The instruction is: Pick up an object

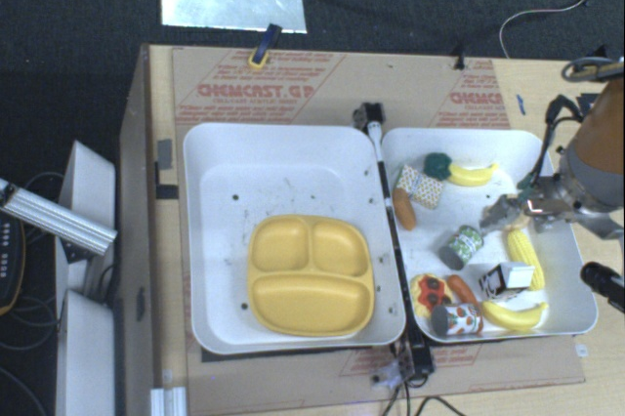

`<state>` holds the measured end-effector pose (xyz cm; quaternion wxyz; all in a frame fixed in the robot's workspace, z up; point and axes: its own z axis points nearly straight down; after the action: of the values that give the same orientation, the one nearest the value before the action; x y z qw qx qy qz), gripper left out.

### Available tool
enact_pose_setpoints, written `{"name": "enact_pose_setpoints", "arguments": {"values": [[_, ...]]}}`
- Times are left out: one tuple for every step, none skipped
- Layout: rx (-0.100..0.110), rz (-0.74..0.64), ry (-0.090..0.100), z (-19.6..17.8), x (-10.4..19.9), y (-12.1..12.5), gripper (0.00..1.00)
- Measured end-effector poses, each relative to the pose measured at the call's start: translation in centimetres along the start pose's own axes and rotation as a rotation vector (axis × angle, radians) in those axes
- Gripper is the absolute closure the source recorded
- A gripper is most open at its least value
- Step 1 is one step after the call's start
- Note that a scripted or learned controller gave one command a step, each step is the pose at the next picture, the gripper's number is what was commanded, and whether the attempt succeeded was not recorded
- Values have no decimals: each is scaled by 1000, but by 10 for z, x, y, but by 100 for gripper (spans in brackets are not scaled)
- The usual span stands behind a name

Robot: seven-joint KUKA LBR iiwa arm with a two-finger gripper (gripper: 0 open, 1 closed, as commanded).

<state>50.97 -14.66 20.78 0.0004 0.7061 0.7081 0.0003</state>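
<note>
My gripper point(508, 211) hangs low over the right bin point(562, 321), empty; I cannot tell its state. A corn cob point(524, 248) lies just at its 5 o'clock, a can point(463, 245) at 8 o'clock.

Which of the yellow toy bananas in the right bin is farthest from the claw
The curved yellow toy banana along the bin's near edge; the other yellow banana, beside the dark green piece, lies nearer the claw.
</note>
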Motion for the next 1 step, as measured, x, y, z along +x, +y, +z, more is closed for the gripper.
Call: {"name": "enact_pose_setpoints", "arguments": {"values": [[1,0,0,61,23,22,0]]}}
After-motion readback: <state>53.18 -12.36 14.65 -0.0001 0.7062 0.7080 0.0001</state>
